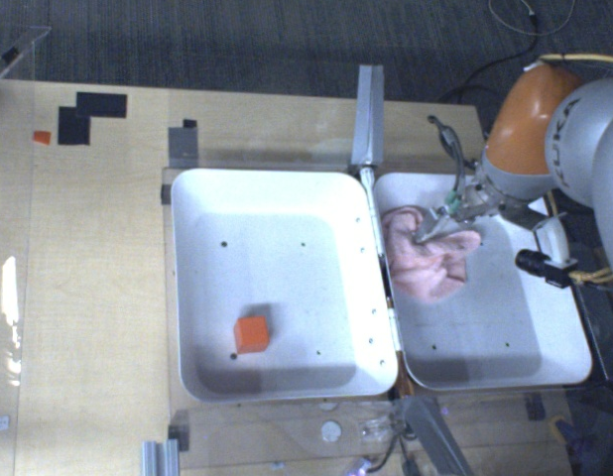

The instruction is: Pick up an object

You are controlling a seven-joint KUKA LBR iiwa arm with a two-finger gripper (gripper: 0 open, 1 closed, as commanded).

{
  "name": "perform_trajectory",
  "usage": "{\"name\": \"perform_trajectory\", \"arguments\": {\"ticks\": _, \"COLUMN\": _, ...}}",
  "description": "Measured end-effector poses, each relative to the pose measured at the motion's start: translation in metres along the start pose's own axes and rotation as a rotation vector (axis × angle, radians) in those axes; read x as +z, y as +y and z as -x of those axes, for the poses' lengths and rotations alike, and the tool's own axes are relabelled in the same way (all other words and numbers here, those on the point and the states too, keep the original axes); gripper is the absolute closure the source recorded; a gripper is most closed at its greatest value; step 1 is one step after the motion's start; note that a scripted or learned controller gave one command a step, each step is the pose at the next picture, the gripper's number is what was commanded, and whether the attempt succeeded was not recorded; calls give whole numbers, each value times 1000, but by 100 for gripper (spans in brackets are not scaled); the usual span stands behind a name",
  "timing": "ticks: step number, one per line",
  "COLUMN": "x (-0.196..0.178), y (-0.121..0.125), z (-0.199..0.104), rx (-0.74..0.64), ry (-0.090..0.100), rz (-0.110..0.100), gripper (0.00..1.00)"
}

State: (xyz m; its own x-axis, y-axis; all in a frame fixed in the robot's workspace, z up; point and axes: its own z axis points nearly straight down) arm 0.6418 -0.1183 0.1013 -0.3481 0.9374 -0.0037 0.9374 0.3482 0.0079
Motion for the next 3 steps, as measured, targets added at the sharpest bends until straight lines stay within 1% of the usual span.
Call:
{"name": "perform_trajectory", "arguments": {"ticks": 1, "x": 6, "y": -41, "z": -30, "rx": -147, "ry": -10, "rz": 14, "gripper": 0}}
{"name": "perform_trajectory", "arguments": {"ticks": 2, "x": -7, "y": -37, "z": -30, "rx": -148, "ry": -11, "rz": 22, "gripper": 100}}
{"name": "perform_trajectory", "arguments": {"ticks": 3, "x": -7, "y": -37, "z": -30, "rx": -148, "ry": -12, "rz": 21, "gripper": 0}}
